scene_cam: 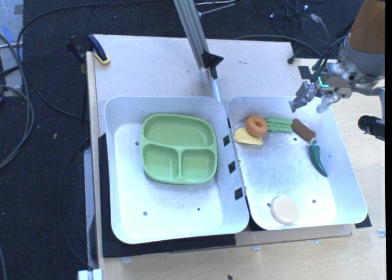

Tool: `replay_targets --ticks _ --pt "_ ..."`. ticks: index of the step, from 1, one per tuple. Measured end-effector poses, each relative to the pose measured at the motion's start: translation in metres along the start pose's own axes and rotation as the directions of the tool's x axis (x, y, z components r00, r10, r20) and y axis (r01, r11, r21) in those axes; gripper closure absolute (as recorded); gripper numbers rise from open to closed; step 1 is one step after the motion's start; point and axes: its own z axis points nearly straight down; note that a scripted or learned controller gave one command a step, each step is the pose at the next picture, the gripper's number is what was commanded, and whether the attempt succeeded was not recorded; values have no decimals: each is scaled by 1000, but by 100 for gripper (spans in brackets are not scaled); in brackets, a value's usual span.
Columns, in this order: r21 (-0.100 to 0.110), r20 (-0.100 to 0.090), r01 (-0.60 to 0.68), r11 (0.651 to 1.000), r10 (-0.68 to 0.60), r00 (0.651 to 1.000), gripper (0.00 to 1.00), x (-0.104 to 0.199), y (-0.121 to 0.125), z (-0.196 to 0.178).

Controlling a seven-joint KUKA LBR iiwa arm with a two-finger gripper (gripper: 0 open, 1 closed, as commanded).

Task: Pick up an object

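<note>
Bench with two white bins; the gripper is seen spread and empty over the right bin's far edge.
The brown block lies just nearward, slanted across the bin.

Black cables are snaking across the dark floor beside my table, and a metal pole is slanting overhead.

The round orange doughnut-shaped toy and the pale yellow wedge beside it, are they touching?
Touching. In the camera view, the orange doughnut-shaped toy lies against and partly over the pale yellow wedge in the right white bin, with no gap between them.
</note>
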Motion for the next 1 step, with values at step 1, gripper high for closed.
replay_targets --ticks 1 --pt "-3 1 1 1000 -1 1000 0 0 1 -2"
